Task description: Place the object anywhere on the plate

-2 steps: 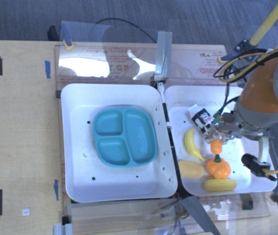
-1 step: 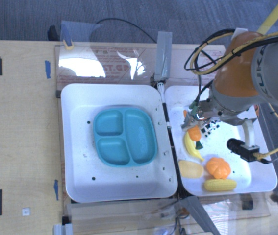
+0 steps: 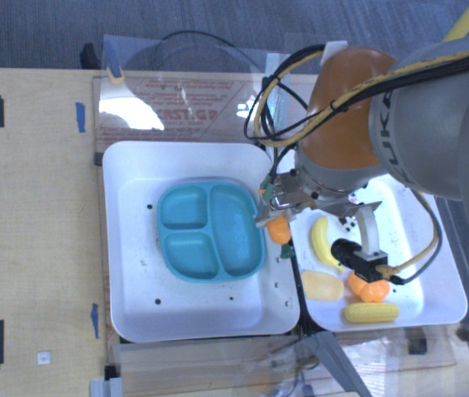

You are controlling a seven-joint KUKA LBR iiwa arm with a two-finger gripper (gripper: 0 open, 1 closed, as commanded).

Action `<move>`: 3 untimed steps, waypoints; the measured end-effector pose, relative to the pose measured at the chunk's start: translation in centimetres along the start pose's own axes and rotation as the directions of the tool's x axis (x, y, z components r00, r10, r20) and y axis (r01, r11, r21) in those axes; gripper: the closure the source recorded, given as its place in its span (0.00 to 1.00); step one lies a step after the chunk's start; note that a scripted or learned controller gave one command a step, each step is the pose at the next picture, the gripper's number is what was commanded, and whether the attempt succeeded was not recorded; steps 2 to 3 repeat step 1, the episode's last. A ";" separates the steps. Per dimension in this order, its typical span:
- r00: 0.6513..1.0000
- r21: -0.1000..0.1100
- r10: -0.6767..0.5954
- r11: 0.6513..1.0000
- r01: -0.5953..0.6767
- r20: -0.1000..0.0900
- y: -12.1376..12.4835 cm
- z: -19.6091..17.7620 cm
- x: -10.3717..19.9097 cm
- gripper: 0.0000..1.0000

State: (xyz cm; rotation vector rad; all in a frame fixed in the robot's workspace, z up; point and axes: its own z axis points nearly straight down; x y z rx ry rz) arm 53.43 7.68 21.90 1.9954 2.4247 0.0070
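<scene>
Two white bins [image 3: 135,304] are sitting side by side on your desk; the left one is carrying the blue divided plate [image 3: 211,231]. You should be easing the arm left until its load is fully over a compartment. The tool [image 3: 274,213] is pinching a small orange object [image 3: 279,231] just beside the plate's right rim, narrowly spread.
</scene>
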 end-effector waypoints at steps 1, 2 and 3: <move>1.000 0.002 0.006 1.000 -0.006 0.002 -0.1 0.1 -0.4 0.00; 1.000 0.002 0.006 1.000 -0.006 0.002 -0.1 0.1 -0.4 0.00; 1.000 0.002 0.006 1.000 -0.006 0.002 -0.1 0.1 -0.4 0.00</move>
